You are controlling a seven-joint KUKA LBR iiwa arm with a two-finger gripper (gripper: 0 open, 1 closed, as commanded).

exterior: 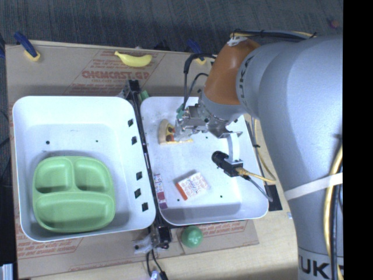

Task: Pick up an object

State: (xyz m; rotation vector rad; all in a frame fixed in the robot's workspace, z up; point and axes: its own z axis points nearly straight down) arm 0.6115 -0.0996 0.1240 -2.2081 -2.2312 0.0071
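The gripper [185, 123] hangs low in the right bin [250, 206], just beside a small yellowish object [167, 132]; I cannot tell how its fingers stand.

Across the top of the frame we see dark grey carpet [105, 10]. Below it lies a printed cardboard sheet [87, 74], held by blue clamps [28, 45] at upper left. Pale wooden bench [274, 244] shows at lower right.

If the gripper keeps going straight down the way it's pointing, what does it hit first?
Most likely the small tan and yellow object lying in the right bin: the gripper points down right beside it. Depth is unclear, so it might meet the bin floor instead.
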